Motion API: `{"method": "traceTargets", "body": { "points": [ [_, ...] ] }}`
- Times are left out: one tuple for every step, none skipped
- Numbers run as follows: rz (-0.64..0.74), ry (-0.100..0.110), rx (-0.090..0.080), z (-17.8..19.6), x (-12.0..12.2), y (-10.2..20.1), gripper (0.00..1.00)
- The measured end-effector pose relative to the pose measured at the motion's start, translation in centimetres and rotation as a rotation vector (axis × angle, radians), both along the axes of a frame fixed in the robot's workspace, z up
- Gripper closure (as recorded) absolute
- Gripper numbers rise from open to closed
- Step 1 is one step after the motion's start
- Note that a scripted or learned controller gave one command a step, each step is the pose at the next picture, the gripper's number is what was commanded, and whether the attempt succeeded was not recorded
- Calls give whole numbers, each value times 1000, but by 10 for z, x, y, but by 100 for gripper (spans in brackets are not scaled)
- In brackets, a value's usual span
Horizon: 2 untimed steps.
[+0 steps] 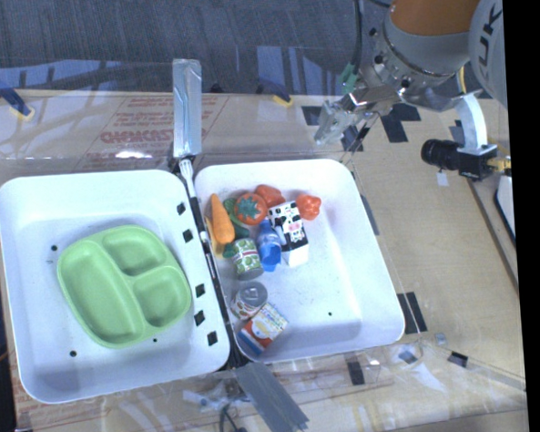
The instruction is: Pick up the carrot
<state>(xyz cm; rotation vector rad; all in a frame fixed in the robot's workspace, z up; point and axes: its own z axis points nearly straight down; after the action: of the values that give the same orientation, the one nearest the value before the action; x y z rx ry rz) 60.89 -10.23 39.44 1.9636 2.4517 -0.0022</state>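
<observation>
The carrot [219,220] is an orange taper lying along the left wall of the right bin [347,288], beside a tomato-like red toy [248,207]. My gripper [335,124] hangs above the bench just past the right bin's far edge, well up and right of the carrot. Its translucent fingers stand apart with nothing between them.
The right bin also holds a small milk carton [292,231], a blue bottle [269,248], a green can [245,257], a silver can [250,298], a red pepper [308,204] and a snack pack [263,327]. A green divided plate [124,283] lies in the left bin [24,225].
</observation>
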Motion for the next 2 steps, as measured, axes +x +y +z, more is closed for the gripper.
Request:
{"method": "traceTargets", "body": {
  "points": [
    [0, 2, 0, -1, 0, 0, 0],
    [-1, 11, 1, -147, -23, 76, 0]
  ]
}}
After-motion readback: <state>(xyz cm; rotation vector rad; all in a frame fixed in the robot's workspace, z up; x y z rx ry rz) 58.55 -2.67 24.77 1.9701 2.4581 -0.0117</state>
